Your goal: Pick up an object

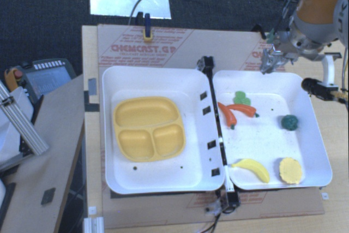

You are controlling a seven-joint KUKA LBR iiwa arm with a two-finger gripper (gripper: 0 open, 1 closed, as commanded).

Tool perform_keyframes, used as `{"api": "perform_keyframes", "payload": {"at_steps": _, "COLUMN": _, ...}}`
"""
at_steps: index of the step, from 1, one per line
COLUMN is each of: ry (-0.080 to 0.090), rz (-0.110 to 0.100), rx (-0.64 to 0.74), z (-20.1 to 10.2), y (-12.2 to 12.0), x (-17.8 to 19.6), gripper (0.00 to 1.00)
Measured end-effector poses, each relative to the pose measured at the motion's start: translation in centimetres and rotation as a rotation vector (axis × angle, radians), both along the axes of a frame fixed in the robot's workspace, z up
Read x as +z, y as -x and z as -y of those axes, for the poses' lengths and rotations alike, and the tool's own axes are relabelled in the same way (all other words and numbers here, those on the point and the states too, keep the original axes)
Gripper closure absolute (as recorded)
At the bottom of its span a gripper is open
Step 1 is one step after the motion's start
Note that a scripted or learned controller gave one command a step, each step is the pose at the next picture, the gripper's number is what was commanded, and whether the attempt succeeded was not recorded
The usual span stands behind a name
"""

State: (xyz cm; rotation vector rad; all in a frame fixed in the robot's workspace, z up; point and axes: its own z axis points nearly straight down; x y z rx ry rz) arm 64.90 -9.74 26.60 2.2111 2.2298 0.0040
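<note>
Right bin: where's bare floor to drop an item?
Right bin: bare middle, bordered by carrots above, green ball right, banana below. Crowded: upper left, bottom edge near yellow disc. Left bin: tray fills the floor.

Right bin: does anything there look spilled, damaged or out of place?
Nothing stands out. In the right bin, the carrots, banana, green ball and yellow round piece lie apart, none spilled or broken.

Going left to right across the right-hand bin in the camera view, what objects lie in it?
Orange carrots → yellow banana → yellow round piece, with the dark green ball above it at about the same place across. The small green item beside the carrots overlaps them, so I left it out.
</note>
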Motion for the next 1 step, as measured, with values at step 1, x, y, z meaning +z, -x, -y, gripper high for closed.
{"api": "perform_keyframes", "payload": {"at_steps": 1, "ry": 0.000, "rz": -0.001, "rx": 0.000, "z": -5.10, "y": 0.37, "x": 0.36, "gripper": 1.00}}
